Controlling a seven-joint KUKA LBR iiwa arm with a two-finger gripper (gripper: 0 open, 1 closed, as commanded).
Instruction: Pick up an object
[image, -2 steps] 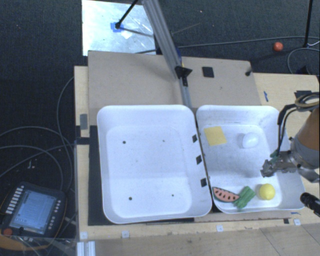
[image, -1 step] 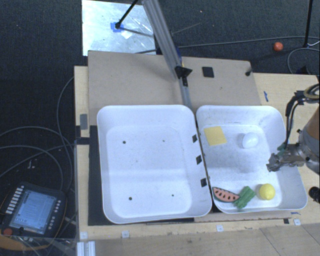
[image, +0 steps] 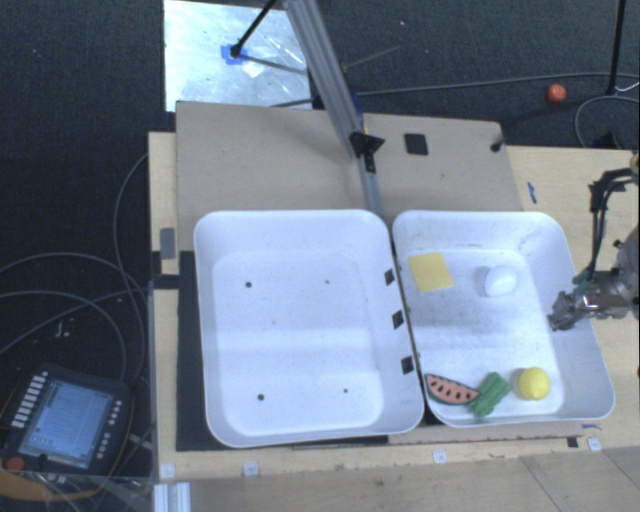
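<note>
Lemon (image: 533, 383), small, round and yellow, lies in the right bin (image: 575, 262); the hand's (image: 566, 312) grip I cannot tell.

Arm (image: 622, 262) cropped at right edge

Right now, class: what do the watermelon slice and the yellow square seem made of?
Watermelon slice: probably moulded plastic toy food, judging by its flat red and green colours. Yellow square: thin and flat with a matte face, maybe foam or plastic; the picture leaves it open.
</note>
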